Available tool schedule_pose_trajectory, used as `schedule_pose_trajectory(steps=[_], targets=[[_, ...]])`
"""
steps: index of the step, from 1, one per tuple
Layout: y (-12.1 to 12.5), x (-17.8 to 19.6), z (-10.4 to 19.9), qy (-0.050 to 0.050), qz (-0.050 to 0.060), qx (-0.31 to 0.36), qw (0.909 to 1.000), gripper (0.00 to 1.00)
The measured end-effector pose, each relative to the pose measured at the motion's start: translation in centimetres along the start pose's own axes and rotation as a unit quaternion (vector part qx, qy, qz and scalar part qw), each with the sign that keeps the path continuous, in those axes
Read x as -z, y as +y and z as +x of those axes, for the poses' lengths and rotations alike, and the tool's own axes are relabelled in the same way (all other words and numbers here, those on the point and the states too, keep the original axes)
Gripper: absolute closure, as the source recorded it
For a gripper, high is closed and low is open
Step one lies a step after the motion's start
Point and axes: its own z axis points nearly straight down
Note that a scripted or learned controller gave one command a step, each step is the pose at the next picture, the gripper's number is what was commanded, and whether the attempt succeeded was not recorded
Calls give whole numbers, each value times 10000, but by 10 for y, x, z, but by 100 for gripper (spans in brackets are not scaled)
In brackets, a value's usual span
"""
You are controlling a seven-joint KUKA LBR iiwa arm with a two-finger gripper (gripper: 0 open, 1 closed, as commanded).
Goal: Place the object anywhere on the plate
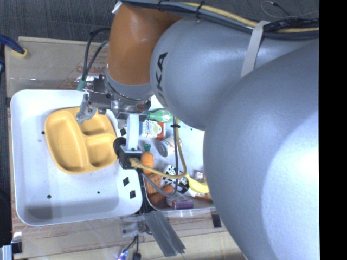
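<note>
Your grey arm's jaws (85,112) are hanging over the yellow divided plastic plate (78,140).
You cannot tell their state.

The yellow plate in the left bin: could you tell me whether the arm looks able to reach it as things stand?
Probably yes. The hand already hangs at the yellow plate's upper right edge, and nothing stands between them.

Left white bin (32,199) on wooden bench (49,58); blue clamp (13,45) upper left.
</note>
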Motion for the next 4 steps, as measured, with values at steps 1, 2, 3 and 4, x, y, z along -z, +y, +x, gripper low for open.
schedule_pose_trajectory(steps=[1,2,3,4], targets=[[-21,-35,26,-2,8,1587,9873,0],[16,45,-1,5,-18,2169,9762,0],[15,54,1,1,-7,2217,9751,100],[-23,-12,-35,-2,-2,3603,9328,100]])
